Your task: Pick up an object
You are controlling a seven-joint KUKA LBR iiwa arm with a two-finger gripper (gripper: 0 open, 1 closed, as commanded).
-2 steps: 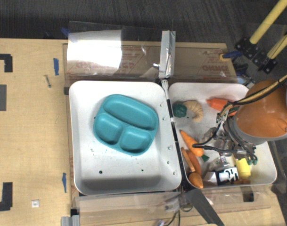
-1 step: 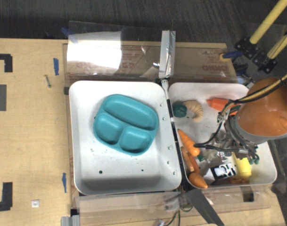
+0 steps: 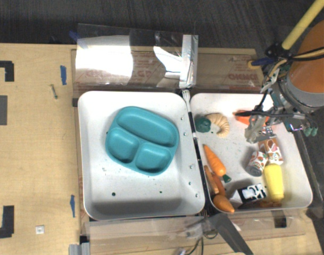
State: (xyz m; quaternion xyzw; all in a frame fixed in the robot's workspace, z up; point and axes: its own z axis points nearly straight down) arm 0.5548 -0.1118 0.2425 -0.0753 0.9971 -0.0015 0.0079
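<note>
The right bin [image 3: 302, 195] holds several small objects. A tan croissant [image 3: 221, 124] lies at its back left, touching a dark green piece [image 3: 203, 124]. Two orange carrots [image 3: 215, 162] run along the left wall. A patterned can [image 3: 264, 155] lies on its side above a yellow bottle [image 3: 274, 180]. A black and white toy [image 3: 252, 193] sits at the front. My gripper [image 3: 256, 129] hangs over the back right of this bin, just above the patterned can, with cables around the wrist. Nothing shows clearly in its grasp.
The left bin [image 3: 92, 185] carries a teal divided plate [image 3: 142, 139]. A thin red-orange item [image 3: 241, 114] lies by the gripper. Clear plastic and tape [image 3: 172, 62] sit behind the bins. The arm's orange band [image 3: 310, 68] fills the upper right.
</note>
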